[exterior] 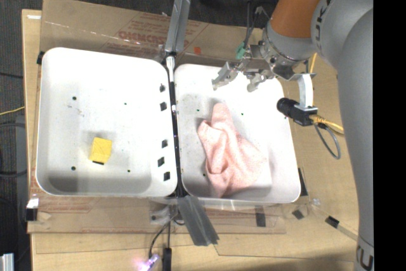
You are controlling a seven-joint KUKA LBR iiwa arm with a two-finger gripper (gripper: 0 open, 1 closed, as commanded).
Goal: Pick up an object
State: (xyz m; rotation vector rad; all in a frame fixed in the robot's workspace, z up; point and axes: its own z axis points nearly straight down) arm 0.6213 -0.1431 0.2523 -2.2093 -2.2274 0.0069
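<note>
Hovering with my gripper [239,79] over the right bin [288,184], fingers spread and bare.
Below me lies a pale pink cloth [231,152], crumpled and folded.

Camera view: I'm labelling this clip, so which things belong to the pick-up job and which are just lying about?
Belongs to the job:
- pink cloth, crumpled in the right bin
- yellow block in the left bin
- pincer, above the right bin's far edge

Just lying about:
- cardboard sheet under the bins
- grey tape strip at the near edge
</note>
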